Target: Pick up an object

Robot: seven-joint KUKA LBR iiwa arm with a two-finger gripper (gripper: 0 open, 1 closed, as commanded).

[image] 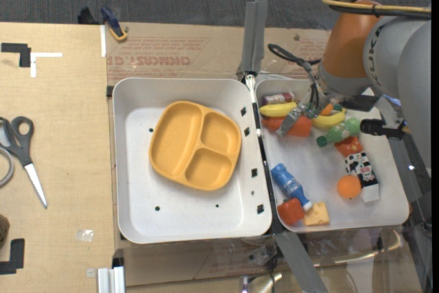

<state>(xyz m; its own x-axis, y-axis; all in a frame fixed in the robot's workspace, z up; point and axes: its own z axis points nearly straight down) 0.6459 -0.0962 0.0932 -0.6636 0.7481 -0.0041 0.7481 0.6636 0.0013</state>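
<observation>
Pincer (300, 114) amid bananas (277, 109), green bottle (337, 134).

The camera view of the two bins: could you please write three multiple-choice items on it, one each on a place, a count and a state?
1. Where does the yellow plate lie?
A. left bin
B. right bin
C. the bench

2. How many compartments has it?
A. two
B. three
C. four

3. How does the blue bottle rest?
A. upright
B. on its side
C. inside the plate

Answers: 1 A, it sits within the left bin's walls; 2 B, ridges divide it in three; 3 B, it lies flat on the right bin's floor.
</observation>
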